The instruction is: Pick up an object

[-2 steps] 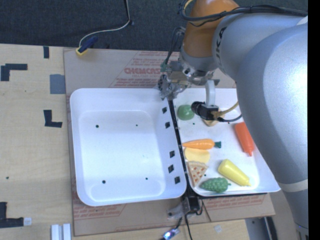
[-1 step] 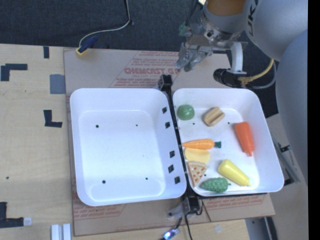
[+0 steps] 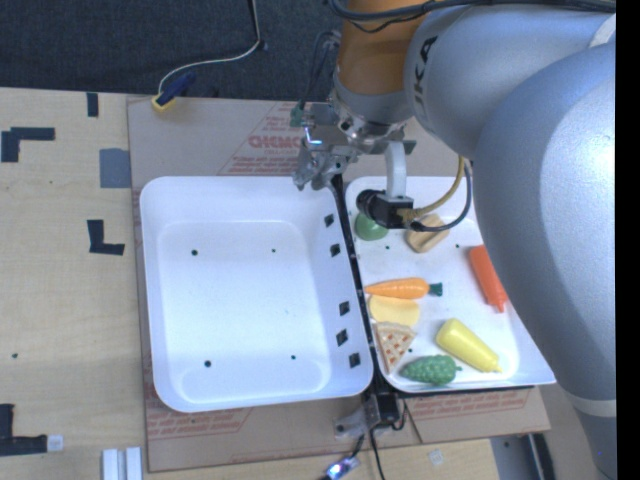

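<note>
Pale wood tabletop, marked with strips of black tape, carries a cardboard sheet, and dark carpet lies beyond it. The grey arm is the largest thing in view, coming in from the right with its orange band above the wrist. Two white bins sit side by side on the cardboard, the left bin and the right bin, with their inner rims meeting.

The gripper hangs over the far end of that shared rim, at the left bin's back corner. Whether it is parted or closed cannot be told from this angle.

Every object lies in the right bin, on the other side of the rim from the gripper and nearer the camera:
- A red-orange stick lies along the outer wall.
- A yellow cone-shaped toy lies near the front.
- A carrot lies across the middle.
- A bumpy green toy is at the front rim.
- A cheese wedge sits just below the carrot.
- A pizza slice is next to the wedge.
- A tan piece lies toward the back.
- A round green toy sits just inside the shared rim. It is the object nearest the gripper, though clearly apart from it.
</note>
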{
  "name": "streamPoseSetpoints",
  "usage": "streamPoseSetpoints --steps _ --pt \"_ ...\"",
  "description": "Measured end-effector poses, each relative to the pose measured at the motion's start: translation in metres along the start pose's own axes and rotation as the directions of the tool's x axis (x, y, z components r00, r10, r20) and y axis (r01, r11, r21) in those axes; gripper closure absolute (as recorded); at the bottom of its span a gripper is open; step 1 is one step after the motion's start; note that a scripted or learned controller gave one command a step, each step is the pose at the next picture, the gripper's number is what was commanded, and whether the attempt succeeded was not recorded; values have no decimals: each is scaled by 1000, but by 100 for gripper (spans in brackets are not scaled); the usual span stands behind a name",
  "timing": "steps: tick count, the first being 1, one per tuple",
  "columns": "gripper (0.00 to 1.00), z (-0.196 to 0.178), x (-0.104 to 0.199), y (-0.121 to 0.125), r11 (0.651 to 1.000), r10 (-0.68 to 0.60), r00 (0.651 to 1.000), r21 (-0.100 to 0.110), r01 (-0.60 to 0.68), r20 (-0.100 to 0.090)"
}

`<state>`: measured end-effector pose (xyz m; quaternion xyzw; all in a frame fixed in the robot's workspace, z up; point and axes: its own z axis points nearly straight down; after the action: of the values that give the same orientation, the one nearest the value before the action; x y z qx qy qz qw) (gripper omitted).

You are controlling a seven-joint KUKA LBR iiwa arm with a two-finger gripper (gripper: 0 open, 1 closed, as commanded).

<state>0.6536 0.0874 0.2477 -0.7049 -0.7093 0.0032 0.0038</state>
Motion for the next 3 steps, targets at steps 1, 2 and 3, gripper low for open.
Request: streamPoseSetpoints --steps 1,2,3 --pt "100 68 18 13 1000 4 1000 0 -4 2" --pt "100 -207 68 13 1000 1 1000 -28 -1 -4" --pt "100 -35 94 12 1000 4 1000 9 -4 5"
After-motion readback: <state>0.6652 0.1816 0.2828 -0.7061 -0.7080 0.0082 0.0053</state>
